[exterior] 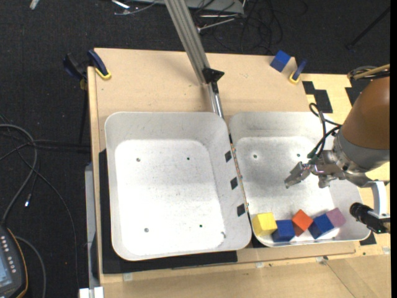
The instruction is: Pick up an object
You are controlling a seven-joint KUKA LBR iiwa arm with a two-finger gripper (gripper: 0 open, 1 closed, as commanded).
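The gripper (pixel 296 176) hangs over the right bin (pixel 273 129), holding nothing; I cannot tell how open it is. The blocks (pixel 302 221) huddle below it, against the bin's near wall.

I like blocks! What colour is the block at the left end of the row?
Yellow, at the near edge of the right bin, seen in the camera view.

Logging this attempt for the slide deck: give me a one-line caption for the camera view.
Pincer poised over the right bin, above a row of colored blocks along its near edge.
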